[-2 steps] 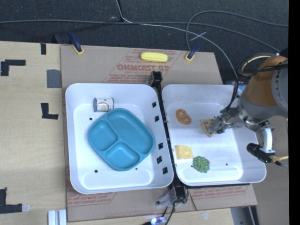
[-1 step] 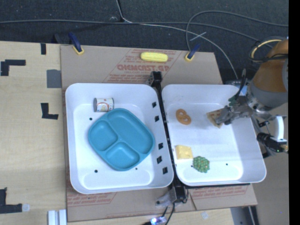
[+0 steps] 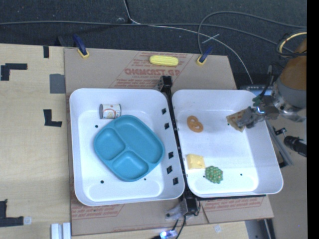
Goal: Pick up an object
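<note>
In the right bin [image 3: 259,183] lie an orange pretzel-shaped piece [image 3: 195,124], a yellow block [image 3: 195,161] and a green bumpy ball [image 3: 214,174]. My gripper [image 3: 240,119] hangs over the bin's right side, near its far right corner, reaching in from the right on the grey arm with its orange band [image 3: 294,73]. It is well to the right of the pretzel piece and apart from all three objects. Its tip is dark and blurred.
The left bin [image 3: 79,133] holds a blue divided plate [image 3: 128,147] and a small can [image 3: 110,111] lying on its side. A yellow corn-like toy [image 3: 163,60] rests on the cardboard behind the bins. Cables cross the dark area at the back.
</note>
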